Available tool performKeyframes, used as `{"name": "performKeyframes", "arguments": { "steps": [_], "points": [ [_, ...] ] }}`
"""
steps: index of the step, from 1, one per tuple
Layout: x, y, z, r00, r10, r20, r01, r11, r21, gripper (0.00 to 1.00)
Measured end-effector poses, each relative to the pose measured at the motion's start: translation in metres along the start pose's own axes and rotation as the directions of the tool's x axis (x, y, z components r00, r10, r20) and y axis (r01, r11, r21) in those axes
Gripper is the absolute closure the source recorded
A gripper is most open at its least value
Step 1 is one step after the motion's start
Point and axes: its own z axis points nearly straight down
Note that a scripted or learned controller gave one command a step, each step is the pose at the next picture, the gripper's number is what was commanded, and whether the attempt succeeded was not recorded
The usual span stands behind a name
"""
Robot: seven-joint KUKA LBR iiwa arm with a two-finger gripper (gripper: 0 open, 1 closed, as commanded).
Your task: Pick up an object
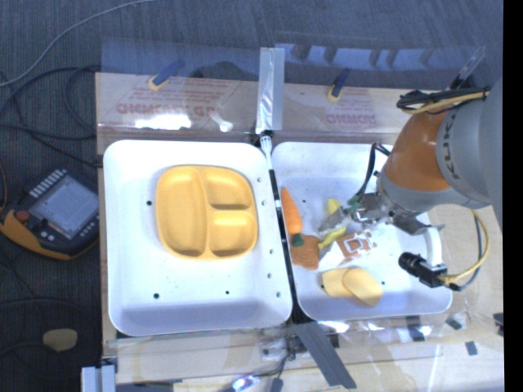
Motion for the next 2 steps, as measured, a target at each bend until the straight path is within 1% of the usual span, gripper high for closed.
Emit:
{"name": "performKeyframes", "arguments": {
  "steps": [1, 2],
  "points": [
    [0.001, 0.002, -0.01, 1.0, -0.001, -0.001, 0.001, 1.0, -0.004, 1.0],
    [0.073, 0.011, -0.148, 1.0, 0.011, -0.004, -0.011, 1.0, 0.008, 1.0]
  ]
}}
